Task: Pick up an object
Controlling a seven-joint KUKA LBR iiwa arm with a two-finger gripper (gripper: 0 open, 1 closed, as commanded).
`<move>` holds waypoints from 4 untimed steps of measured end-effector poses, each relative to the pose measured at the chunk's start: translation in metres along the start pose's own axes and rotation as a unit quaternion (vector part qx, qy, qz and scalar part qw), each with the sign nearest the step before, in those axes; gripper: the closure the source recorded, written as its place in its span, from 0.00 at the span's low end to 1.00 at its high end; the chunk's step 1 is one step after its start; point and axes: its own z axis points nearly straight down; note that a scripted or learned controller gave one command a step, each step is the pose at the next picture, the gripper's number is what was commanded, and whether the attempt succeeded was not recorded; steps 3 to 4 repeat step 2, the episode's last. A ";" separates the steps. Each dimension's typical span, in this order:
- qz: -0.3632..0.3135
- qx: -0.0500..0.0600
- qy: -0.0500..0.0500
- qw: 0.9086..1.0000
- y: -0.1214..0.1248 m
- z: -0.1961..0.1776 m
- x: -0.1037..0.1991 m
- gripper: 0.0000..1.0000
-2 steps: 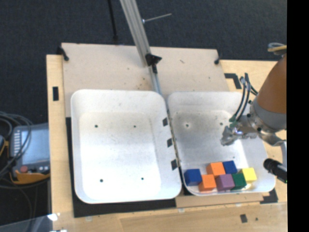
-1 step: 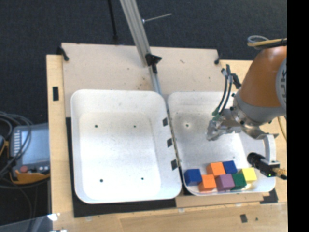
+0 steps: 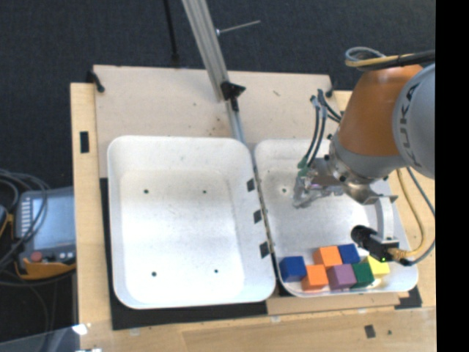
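Note:
Several coloured blocks lie clustered at the near edge of the right bin (image 3: 286, 169): a blue block (image 3: 293, 268), two orange blocks (image 3: 316, 276) (image 3: 330, 256), a purple block (image 3: 341, 276), a green block (image 3: 363, 273), a yellow block (image 3: 379, 267) and a second blue block (image 3: 349, 253). My gripper (image 3: 306, 191) hangs over the middle of the right bin, above and behind the cluster, pointing down. Nothing shows between its fingertips. The orange wrist band covers the bin's far right part.
The left bin (image 3: 183, 218) lies beside the right one, split from it by a rim with black clips (image 3: 258, 215). A slanted metal rail (image 3: 209, 46) rises from the bench behind the bins. Cables run along the right bin's right side.

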 end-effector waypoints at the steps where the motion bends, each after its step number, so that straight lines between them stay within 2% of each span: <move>1: 0.000 0.000 0.000 1.000 0.016 -0.009 0.049 1.00; 2: 0.000 0.000 0.000 1.000 0.039 -0.009 0.095 1.00; 4: 0.000 0.000 0.000 1.000 0.039 -0.009 0.095 1.00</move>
